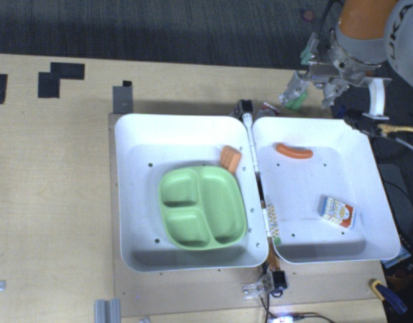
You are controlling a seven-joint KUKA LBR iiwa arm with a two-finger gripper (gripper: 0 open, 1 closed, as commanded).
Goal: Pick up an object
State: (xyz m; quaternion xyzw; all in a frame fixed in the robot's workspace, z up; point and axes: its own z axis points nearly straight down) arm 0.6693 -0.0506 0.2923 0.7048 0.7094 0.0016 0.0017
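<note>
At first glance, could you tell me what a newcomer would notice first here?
The green divided tray filling the left bin stands out most, with an orange block at its upper right edge. In the right bin lie an orange sausage and a small carton; the claw hangs above that bin's far edge.

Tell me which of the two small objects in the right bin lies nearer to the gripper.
The orange sausage, by the right bin's far wall, just below the gripper. The small carton lies farther down, near the bin's middle.
</note>
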